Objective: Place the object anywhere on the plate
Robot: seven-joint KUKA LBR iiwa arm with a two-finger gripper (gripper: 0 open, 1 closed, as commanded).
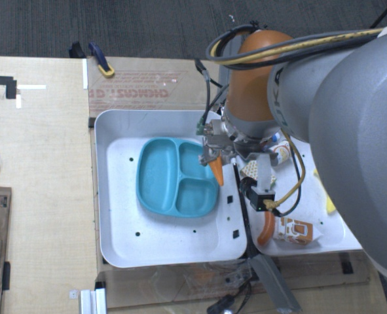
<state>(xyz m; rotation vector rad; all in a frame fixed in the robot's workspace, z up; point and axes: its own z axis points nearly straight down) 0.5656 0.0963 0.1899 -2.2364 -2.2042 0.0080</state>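
A blue plate (173,177) with three compartments lies in the left white bin (114,201). My gripper (215,157) hangs over the plate's right edge, below the orange band of the arm. An orange carrot-shaped object (217,172) sticks down from between its fingers, its tip just over the plate's right rim. The gripper is shut on this object.
The right bin (324,237) holds an orange sausage-shaped item (266,227), a small orange and white carton (295,231), a patterned piece (251,169) and a yellow item (329,205). The arm covers much of that bin. A cardboard sheet (141,87) lies behind the bins.
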